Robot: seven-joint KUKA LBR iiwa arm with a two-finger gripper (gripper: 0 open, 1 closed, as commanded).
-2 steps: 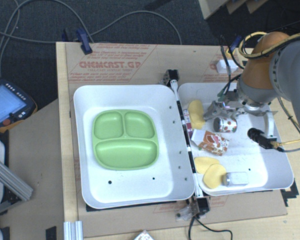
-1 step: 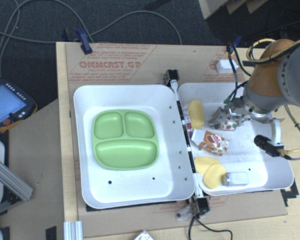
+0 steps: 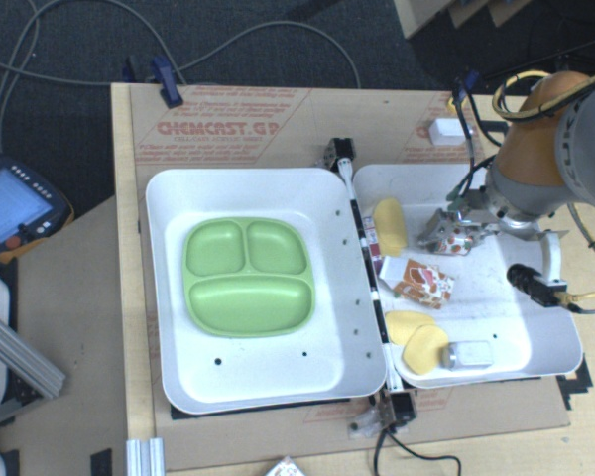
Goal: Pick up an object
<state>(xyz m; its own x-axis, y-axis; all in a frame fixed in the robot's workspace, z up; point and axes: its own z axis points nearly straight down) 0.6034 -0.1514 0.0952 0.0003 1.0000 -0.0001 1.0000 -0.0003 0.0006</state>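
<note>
Two white bins side by side on the bench, with brown board showing around them. In the left bin, a green divided plate, flat in the middle, three compartments facing up. In the right bin, all the loose things.

Reaching in from the right, a grey arm with its orange band, bent down toward the far half of the right bin. At its tip, the end effector, low over the bin floor, a little right of a yellow oblong piece lying along the left wall. Open or closed: cannot tell from this angle. Right at the end effector, a small crumpled red-and-white scrap. Touching or merely beside: not clear, and nothing plainly gripped.

Nearer and a little left, a patterned packet, orange, red and white, lying flat near the bin's middle, apart from the end effector. In the near left corner, two yellow rounded pieces, touching, one overlapping the other. Just right of them, a pale grey little item, touching or almost touching the nearer yellow one.

On the far bench, beyond the right bin, a small white block. At the far left corner of the bench, a blue clamp. Off the bench to the left, a handheld screen unit, lit blue.
</note>
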